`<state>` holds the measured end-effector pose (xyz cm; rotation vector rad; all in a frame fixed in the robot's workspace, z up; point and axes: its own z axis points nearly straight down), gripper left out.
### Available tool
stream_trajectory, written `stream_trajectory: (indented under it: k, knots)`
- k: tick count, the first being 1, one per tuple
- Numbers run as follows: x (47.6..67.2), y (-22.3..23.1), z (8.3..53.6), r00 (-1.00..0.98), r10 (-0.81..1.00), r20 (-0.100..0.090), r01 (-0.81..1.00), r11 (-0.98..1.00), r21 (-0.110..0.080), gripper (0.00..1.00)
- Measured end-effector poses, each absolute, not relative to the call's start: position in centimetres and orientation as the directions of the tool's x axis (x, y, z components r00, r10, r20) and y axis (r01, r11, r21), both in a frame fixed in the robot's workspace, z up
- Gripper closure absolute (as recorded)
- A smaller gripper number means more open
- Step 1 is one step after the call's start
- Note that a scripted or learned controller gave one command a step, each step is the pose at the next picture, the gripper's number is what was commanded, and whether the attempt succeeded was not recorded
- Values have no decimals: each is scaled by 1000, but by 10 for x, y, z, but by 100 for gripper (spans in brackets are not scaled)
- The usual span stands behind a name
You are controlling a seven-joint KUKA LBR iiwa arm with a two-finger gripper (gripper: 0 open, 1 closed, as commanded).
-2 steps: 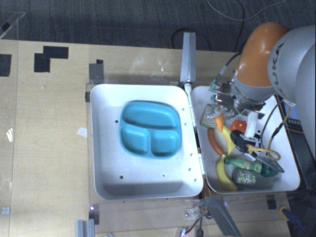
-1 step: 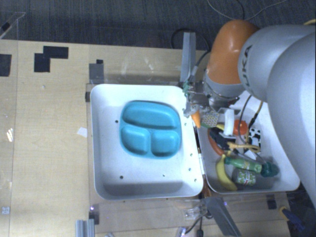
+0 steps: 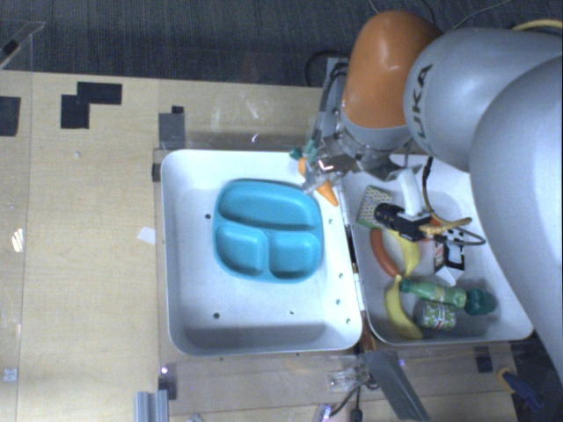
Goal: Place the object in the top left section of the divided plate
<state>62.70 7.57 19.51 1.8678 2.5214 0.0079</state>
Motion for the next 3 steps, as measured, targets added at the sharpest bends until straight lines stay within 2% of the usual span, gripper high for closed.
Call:
stream_trajectory:
  k: [1, 2, 3]
  knots:
    - [627, 76, 195, -291, 957, 0, 957, 291, 6, 0]
    - [561, 10, 194, -375, 927, -1, 927, 375, 6, 0]
    - [516, -9, 244, -308, 951, -1, 951, 308, 6, 0]
